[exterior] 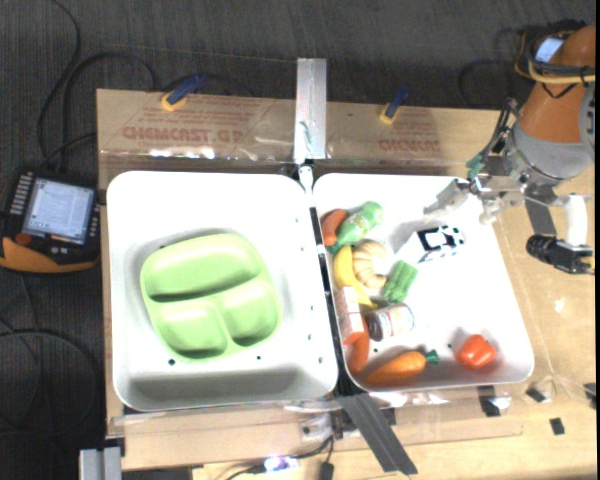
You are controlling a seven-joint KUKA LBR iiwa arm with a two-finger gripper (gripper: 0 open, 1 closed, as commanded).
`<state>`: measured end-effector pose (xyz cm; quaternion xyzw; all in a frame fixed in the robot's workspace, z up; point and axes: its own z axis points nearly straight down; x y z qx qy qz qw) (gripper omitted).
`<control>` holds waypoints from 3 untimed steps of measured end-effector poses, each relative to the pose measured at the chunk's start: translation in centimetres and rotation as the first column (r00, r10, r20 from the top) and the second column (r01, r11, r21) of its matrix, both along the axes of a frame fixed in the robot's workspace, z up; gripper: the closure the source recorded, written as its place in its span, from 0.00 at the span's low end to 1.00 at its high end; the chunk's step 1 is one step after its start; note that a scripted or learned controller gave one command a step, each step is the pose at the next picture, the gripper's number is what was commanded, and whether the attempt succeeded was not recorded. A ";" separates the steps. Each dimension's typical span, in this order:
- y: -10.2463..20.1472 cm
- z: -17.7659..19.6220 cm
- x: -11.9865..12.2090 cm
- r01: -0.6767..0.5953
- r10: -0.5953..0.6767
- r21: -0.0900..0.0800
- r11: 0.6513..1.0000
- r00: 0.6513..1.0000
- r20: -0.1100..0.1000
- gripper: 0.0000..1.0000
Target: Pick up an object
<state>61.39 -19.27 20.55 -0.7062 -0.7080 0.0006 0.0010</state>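
The end effector (pixel 472 194) hung over the far corner of the right shallow white plastic bin (pixel 485 293), on the side the arm comes in from; whether it was released or clenched could not be told from this slant. Nothing was visibly in its grasp. Nearest to it, just toward the near rim, lay a small black-and-white object (pixel 440 239), alone on bare bin floor; it looked light and flat, probably awkward to pinch and best taken across its narrow width. Farther from the end effector, crowded against the wall shared with the left white bin (pixel 120 268), sat the toy foods: a green plastic vegetable (pixel 360 220), a pale cream rounded piece (pixel 372 255) and a green cylindrical piece (pixel 400 280). They were touching, likely hollow, light, stiff and slick, so they could squirt out of a pinch or drag a neighbour along. The red toy pepper (pixel 477 351) stood apart near the bin's front corner, well away from the end effector, and the orange toy carrot (pixel 395 366) lay close beside the front rim. The pepper seemed the easier pick, taken across its round body, though the rim behind it left little margin. The open floor beneath the end effector gave the most room for a descent. The light green divided plastic tray (pixel 210 293) sat in the left bin, far across the divider.
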 end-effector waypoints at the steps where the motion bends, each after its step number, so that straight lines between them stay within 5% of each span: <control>1: 0.0 -8.5 1.4 -0.184 0.184 -0.019 0.983 0.982 0.034 0.00; 2: 6.8 -8.2 1.3 -0.185 0.185 -0.010 0.983 0.983 0.021 0.00; 3: 3.0 -3.1 -5.1 0.050 -0.050 -0.002 0.999 0.999 -0.001 0.00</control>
